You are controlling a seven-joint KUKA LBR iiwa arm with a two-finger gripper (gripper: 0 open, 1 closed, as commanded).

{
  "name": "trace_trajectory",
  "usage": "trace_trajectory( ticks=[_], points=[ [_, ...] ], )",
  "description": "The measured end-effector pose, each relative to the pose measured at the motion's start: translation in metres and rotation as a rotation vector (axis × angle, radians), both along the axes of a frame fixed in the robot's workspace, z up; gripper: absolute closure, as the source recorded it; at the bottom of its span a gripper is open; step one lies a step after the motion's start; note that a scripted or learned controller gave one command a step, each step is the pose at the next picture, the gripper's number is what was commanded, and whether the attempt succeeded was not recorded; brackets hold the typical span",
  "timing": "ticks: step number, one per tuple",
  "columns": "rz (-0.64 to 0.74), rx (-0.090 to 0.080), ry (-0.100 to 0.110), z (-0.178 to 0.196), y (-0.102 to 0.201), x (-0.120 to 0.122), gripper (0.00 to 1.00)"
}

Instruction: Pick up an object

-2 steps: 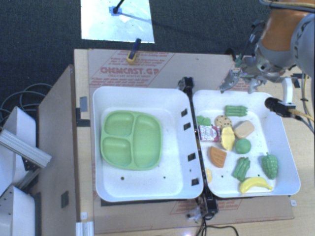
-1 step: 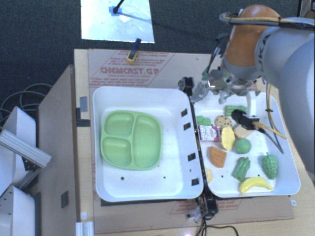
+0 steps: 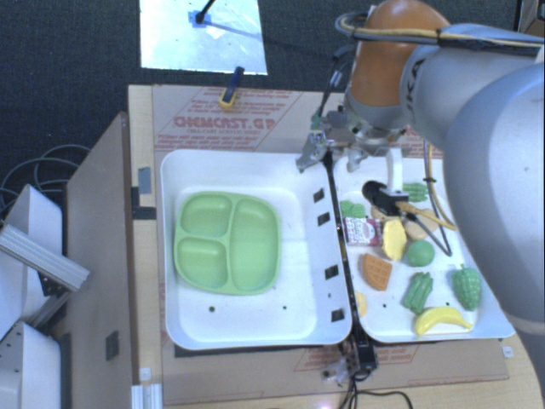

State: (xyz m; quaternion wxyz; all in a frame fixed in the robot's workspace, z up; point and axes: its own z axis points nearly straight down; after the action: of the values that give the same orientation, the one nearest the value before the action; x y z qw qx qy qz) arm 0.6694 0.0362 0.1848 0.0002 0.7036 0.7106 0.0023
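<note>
My gripper hangs over the far end of the divider between the two bins, under the orange wrist band. Nothing shows in it. The right bin holds several toy foods: a green piece, a red and white packet, a yellow piece, a green ball, an orange waffle, a green pepper, a bumpy green fruit and a banana. All of them lie nearer the camera than the gripper.
The left bin holds a light green divided plate. A raised divider with black clips separates the bins. The arm's big grey body covers the right bin's far right side. A cardboard sheet lies behind the bins.
</note>
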Motion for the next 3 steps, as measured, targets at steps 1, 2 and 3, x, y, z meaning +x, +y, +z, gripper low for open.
trace_trajectory(
  ticks=[1,2,3],
  points=[
    [0.0,0.0,0.001,0.0,0.065,-0.001,0.0],
    [0.001,0.0,0.006,-0.076,0.145,-0.003,0.0],
    [-0.011,-0.005,0.0,-0.092,0.182,-0.06,0.0]
  ],
)
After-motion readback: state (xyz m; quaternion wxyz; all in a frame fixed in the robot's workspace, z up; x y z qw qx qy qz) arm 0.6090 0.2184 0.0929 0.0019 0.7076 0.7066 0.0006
